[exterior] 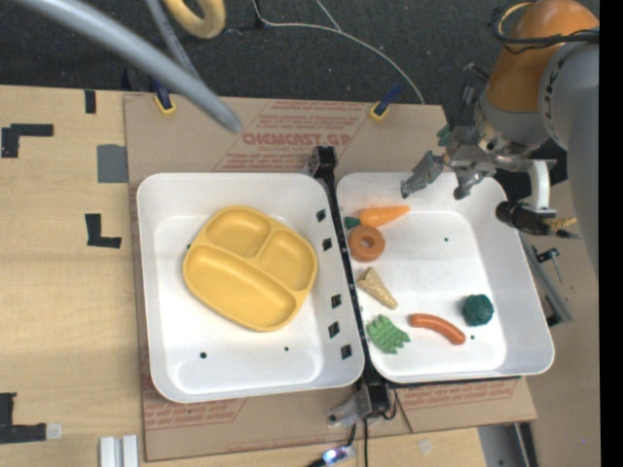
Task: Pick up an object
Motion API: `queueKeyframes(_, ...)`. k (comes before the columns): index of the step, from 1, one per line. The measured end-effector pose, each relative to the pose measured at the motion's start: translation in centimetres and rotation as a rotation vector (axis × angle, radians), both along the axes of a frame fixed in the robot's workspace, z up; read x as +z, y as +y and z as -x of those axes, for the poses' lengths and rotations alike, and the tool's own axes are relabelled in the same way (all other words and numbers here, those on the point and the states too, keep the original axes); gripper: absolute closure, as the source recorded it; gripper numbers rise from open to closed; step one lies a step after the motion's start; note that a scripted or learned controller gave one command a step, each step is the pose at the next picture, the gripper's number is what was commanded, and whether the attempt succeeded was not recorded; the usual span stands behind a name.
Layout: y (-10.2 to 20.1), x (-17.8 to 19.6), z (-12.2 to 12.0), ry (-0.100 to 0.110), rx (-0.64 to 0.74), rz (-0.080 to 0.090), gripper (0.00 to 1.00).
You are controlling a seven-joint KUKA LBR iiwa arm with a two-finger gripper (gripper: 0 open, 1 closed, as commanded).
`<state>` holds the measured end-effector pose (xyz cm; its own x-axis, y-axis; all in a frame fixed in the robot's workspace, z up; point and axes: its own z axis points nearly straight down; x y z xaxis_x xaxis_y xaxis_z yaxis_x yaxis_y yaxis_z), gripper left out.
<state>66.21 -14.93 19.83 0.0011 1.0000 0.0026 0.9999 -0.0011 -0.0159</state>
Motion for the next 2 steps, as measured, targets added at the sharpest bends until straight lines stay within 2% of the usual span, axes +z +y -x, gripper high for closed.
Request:
queueKeyframes(1, 0.0, 0.7, -0.3, -0.012, 0.003, 0.002, 0.00)
queueKeyframes(2, 0.0, -6.0, 0.0, -0.006, 0.003, 0.002, 0.00)
